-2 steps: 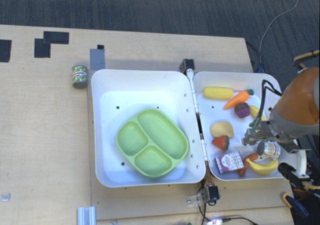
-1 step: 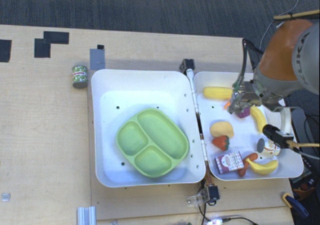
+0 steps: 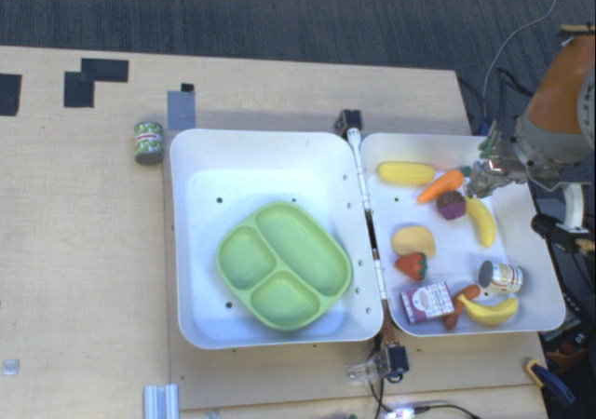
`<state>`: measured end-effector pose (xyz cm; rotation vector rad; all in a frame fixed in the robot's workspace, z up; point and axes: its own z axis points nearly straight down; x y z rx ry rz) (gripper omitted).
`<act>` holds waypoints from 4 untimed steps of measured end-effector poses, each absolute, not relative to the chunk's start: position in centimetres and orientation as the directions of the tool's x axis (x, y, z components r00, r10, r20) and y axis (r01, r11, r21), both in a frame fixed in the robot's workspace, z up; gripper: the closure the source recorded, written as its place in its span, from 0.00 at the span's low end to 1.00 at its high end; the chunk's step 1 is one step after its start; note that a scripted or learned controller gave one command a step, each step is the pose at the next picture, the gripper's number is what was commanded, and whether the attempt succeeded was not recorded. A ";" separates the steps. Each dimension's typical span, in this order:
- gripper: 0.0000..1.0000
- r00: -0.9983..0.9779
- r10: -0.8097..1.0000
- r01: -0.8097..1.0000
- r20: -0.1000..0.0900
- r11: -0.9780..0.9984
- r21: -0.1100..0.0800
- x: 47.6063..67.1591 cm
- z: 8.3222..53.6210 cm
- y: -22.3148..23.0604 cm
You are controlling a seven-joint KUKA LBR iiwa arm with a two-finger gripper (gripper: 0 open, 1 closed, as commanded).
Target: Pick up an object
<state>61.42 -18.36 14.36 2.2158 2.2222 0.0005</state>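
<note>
- The grey arm with its orange band (image 3: 563,82) enters at the right edge of the frame, and its tool (image 3: 484,177) hangs over the upper right part of the right-hand shallow white bin (image 3: 556,289).
- How the tool stands, wide or closed, cannot be told from this slanted view; nothing can be seen gripped in it.
- Just beside the tool tip, to its left, lie an orange toy carrot (image 3: 440,185) and a small dark purple round toy (image 3: 452,207), touching each other.
- A long yellow corn-like toy (image 3: 406,172) lies at the top of that bin, left of the carrot.
- A slim yellow banana (image 3: 481,222) lies below the tool, near the purple toy.
- Mid-bin sit a yellow-orange round fruit (image 3: 413,240) and a red strawberry-like toy (image 3: 411,265), touching.
- At the lower part of the bin: a pink and white carton (image 3: 426,302), a second yellow banana (image 3: 488,309), and a small jar lying on its side (image 3: 500,277).
- The left-hand white bin (image 3: 196,166) holds a light green divided plastic plate (image 3: 283,264) with three compartments.
- On the wooden counter (image 3: 74,250), upper left of the bins, stands a small green-patterned can (image 3: 148,141).
</note>
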 end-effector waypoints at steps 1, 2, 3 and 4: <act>1.00 -0.006 1.000 1.000 -0.003 0.006 0.008 66.7 22.3 -20.4; 1.00 -0.007 1.000 1.000 -0.002 0.007 0.006 67.0 24.3 -17.8; 1.00 -0.004 1.000 1.000 -0.002 0.004 0.003 66.9 22.0 -18.9; 1.00 -0.007 1.000 1.000 -0.001 0.007 0.007 67.1 8.7 -16.7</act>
